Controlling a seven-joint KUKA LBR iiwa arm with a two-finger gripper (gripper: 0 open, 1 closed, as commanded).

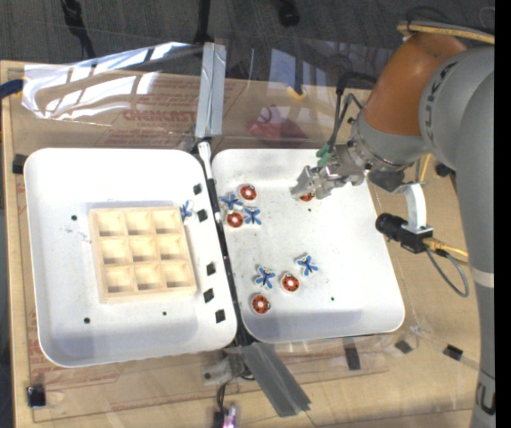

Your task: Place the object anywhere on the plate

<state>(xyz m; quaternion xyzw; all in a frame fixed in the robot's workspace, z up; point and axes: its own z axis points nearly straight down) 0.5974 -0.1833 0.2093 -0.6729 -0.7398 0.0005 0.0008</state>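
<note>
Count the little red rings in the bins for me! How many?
5, all in the right bin: two near its left wall, two near the front, and one partly hidden under the gripper. More may hide there.

The wooden grid plate (141,253) in the left bin (50,328) lies open from above; small red rings (247,193) and blue crosses (306,264) dot the right bin (375,310), seemingly loosely spaced.
</note>
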